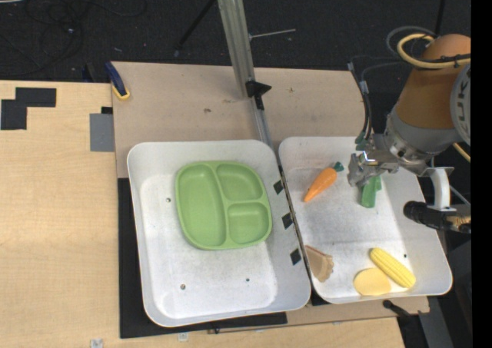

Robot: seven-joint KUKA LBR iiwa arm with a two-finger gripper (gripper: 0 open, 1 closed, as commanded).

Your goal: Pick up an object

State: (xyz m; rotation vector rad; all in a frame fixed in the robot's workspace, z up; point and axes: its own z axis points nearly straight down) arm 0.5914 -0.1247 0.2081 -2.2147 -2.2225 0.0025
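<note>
A: Where is the hand [367,174]?

B: Over the right bin [430,281], near its far edge. A green block [370,192] stands directly below it, long axis running away from the camera. I cannot tell whether the hand is released or clenched.

A: Anything else close?

B: A carrot [320,184] lies just left of the hand, tilted. Corn [392,266] lies well nearer the camera.

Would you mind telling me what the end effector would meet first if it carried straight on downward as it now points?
Most likely the green object directly beneath the end effector in the right bin; depth is unclear from this slanted view.
</note>
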